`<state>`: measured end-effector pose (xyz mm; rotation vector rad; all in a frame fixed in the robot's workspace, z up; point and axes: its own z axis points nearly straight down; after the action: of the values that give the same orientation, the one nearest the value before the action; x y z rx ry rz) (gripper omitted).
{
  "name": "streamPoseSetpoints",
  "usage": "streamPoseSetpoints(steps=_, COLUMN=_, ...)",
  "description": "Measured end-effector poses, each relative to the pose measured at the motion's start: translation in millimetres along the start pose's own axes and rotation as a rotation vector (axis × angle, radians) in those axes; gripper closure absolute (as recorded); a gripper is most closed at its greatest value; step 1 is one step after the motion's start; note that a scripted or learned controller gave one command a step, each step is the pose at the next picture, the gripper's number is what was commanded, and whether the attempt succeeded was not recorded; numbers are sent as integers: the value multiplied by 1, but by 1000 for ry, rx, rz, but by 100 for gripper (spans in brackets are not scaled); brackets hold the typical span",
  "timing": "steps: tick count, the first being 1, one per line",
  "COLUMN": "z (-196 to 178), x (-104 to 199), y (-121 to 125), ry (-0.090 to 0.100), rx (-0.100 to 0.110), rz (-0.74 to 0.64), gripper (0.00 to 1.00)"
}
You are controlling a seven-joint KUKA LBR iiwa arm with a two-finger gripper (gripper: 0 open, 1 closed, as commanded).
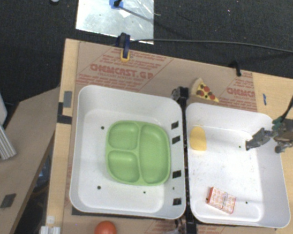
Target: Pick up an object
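Note:
In the right bin (273,175) lie a pale yellow block (199,138) near its left wall and a small red-and-white packet (222,200) near its front. My gripper (268,142) hangs over the bin's far right side, well to the right of the yellow block and above the packet. Its dark fingers (257,138) are spread apart with nothing between them. The left bin (90,111) holds a green divided plate (138,152).
A toy pizza slice (205,90) rests on the bench behind the bins. A red ball (105,232) sits on the bench in front of the left bin. Black clips (180,140) line the seam between the bins. A shiny sheet (116,7) lies beyond the bench.

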<state>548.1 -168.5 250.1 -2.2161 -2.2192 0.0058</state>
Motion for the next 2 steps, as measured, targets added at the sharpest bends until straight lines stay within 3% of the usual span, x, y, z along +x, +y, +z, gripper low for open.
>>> streamPoseSetpoints(steps=1, z=-4, x=0, y=2, ry=-2, rx=-8, rz=-2, gripper=0)
streamPoseSetpoints(steps=2, z=56, x=-6, y=1, ry=0, rx=-3, rz=0, gripper=0)
